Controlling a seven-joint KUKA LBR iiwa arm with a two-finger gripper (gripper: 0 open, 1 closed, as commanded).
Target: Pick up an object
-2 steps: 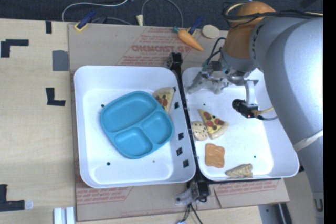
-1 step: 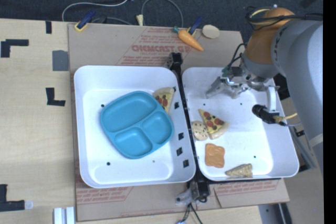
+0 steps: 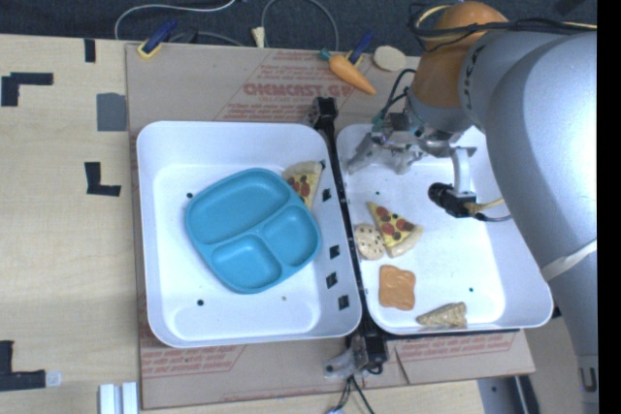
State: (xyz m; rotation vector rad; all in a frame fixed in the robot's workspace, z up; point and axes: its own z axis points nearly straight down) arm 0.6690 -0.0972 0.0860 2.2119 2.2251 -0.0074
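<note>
My gripper (image 3: 386,146) hangs low over the far left corner of the right bin (image 3: 485,267), under the grey arm with its orange band (image 3: 456,26). Toy food lies in that bin nearer the camera. A pizza slice (image 3: 394,228) sits just below the gripper, with a round cookie (image 3: 368,241) touching its left side. Further forward are an orange-brown patty (image 3: 397,287) and a tan wedge (image 3: 442,314). I see nothing held at the gripper.
The left bin (image 3: 165,208) holds a blue divided plate (image 3: 254,228) and a second pizza slice (image 3: 305,179) at its right wall. A toy carrot (image 3: 349,73) and a beige piece (image 3: 388,58) lie on the cardboard behind the bins. Cables run along the back.
</note>
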